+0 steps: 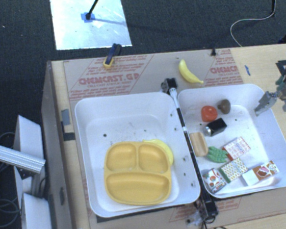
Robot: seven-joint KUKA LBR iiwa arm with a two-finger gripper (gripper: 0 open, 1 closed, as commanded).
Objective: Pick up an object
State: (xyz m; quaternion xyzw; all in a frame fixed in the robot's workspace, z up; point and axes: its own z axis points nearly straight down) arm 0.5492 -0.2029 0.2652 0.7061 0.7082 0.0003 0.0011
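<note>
While the hand (pixel 268 101) hangs at the right bin's (pixel 282 144) right rim, gripping nothing, I cannot tell its state. That bin holds one red tomato (pixel 209 112), one brown lump (pixel 224 106), one black can (pixel 216 126), one green piece (pixel 217 154) and four small printed packets (pixel 237 147). One yellow divided tray (pixel 137 172) lies in the left bin (pixel 92 143), and one banana (pixel 189 73) rests on the counter (pixel 128 74).

2 bins (pixel 89 112). 1 yellow tray (pixel 137 171), 1 banana (pixel 189 73), 1 tomato (pixel 209 112), 1 brown ball (pixel 224 106), 1 black can (pixel 215 126), 4 small cartons (pixel 237 147).
</note>
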